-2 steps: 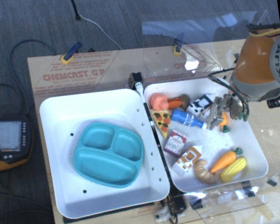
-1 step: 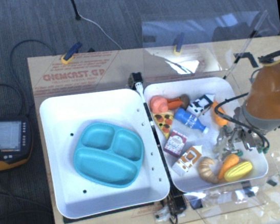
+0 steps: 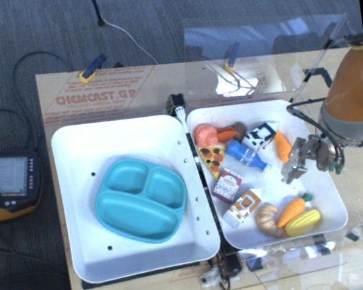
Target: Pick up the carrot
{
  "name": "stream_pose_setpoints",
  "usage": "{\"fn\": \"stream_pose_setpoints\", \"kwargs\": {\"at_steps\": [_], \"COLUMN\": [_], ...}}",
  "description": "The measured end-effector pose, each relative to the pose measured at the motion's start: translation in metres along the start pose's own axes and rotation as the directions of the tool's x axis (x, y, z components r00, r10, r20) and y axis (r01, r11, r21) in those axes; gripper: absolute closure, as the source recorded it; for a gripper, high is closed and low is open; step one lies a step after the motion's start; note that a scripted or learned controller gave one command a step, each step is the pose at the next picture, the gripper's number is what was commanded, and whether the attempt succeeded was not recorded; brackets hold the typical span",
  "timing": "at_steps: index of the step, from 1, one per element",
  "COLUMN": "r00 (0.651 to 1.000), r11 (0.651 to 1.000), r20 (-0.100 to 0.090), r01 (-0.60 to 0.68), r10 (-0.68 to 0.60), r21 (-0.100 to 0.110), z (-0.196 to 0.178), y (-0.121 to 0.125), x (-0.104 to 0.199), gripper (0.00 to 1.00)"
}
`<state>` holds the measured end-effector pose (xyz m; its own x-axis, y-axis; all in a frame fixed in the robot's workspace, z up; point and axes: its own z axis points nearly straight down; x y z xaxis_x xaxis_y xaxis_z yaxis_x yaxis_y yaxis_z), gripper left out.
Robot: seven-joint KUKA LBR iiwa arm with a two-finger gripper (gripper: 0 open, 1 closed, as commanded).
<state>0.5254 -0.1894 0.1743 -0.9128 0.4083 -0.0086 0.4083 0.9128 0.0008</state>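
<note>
Hemming carrot — croissant, lemon

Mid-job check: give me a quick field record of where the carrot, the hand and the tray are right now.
carrot: right bin, near its front edge, beside a yellow toy
hand: over the right bin, above and apart from the carrot
blue tray: in the left bin
task state: carrot not picked up
</note>
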Motion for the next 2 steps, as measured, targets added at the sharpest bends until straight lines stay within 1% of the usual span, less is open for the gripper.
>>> {"fn": "stream_pose_setpoints", "kwargs": {"at_steps": [1,2], "r00": [0.984,0.956], "r11": [0.984,0.956], "r20": [0.003,0.011], "r01": [0.176,0.294], "r10": [-0.176,-0.294], "r21": [-0.003,0.003], "z": [0.082,0.084], "y": [-0.028,0.014], "x": [-0.018,-0.115], "gripper": [1.0,1.0]}}
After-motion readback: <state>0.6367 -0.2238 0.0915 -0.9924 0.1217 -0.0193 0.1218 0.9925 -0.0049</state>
